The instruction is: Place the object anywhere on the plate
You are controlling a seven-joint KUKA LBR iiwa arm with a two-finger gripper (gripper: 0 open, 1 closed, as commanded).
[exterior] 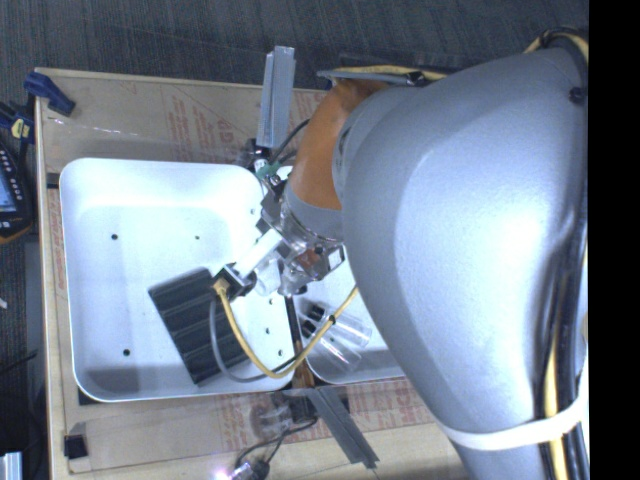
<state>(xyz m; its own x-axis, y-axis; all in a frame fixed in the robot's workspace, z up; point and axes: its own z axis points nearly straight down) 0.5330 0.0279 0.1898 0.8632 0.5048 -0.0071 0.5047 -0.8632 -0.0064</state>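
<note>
My gripper [297, 271] hangs low over the wall where the two bins meet, under the orange band [318, 163] of the wrist. Just right of it, a clear plastic cup [346, 340] lies on its side in the near left corner of the right bin [340, 373]. A small dark piece [312, 318] sits beside the cup, close to the wall. The grey arm [470, 238] hides the rest of the right bin, and I cannot tell whether anything is in the gripper.
The left bin [90, 198] shows bare white floor across its far and left parts. A grey metal bar [277, 93] stands upright behind the bins. Blue clamps [48, 90] sit at the bench's far left corner.
</note>
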